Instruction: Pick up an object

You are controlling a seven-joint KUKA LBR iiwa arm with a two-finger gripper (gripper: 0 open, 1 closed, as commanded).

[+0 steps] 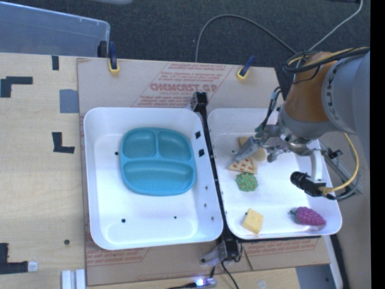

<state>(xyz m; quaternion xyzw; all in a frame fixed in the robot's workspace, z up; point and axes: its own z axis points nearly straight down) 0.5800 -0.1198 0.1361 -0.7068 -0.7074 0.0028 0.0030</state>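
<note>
two white bins sit side by side; the left bin [99, 179] holds a blue divided plate [157, 161]. in the right bin [283, 224], the gripper [257, 142] hangs over a pizza slice [244, 164] near centre frame; i cannot tell its grip state. broccoli [246, 182], cheese wedge [253, 221], grapes [308, 217] lie lower right.

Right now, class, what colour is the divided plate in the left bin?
Light blue plate, clear in the camera view.

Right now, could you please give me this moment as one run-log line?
hand: low over pizza slice, right bin | loose: broccoli, cheese, grapes | left bin: blue tray
</note>
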